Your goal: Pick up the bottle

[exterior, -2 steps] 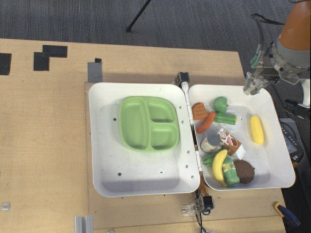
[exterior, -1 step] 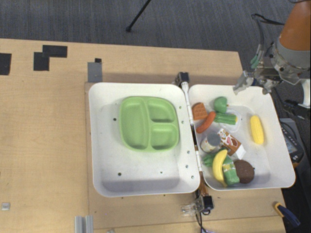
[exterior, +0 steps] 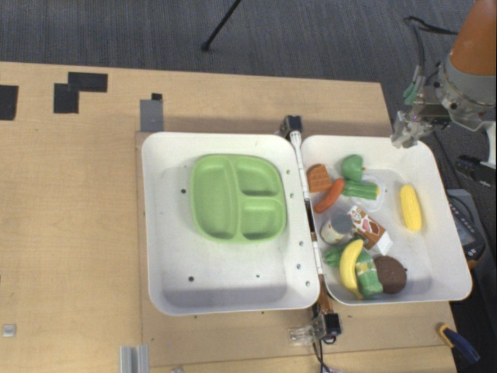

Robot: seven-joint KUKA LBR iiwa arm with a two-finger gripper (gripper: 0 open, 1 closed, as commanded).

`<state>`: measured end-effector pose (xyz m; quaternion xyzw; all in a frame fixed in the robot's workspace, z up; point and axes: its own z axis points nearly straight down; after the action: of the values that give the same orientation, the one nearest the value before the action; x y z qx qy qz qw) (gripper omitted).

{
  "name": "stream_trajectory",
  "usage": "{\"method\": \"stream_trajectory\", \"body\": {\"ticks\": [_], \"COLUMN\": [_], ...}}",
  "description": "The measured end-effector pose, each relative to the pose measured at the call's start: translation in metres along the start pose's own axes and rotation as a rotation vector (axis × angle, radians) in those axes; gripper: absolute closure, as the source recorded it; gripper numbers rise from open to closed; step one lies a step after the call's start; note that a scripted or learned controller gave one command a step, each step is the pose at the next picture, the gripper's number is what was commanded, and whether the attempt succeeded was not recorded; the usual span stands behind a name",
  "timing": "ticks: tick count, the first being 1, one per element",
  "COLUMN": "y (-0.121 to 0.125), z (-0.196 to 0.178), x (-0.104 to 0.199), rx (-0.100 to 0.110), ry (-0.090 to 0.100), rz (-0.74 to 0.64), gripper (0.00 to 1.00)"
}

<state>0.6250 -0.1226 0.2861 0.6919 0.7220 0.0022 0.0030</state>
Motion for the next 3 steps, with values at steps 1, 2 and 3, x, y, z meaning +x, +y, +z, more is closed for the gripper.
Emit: {"method": "stream_trajectory", "body": {"ticks": [1, 2, 3], "y": [-0.011, 0.010, 0.046], "z": [-0.105, -0.048, -0.003], "x": [-0.084, -0.031, 0.039], "rx": [0.001, 0.005, 0.006], "ry": [-0.002, 0.000, 0.002], "rz": [0.060, 0.230, 0.242], "gripper": [1.00, 1.00, 1.00]}}
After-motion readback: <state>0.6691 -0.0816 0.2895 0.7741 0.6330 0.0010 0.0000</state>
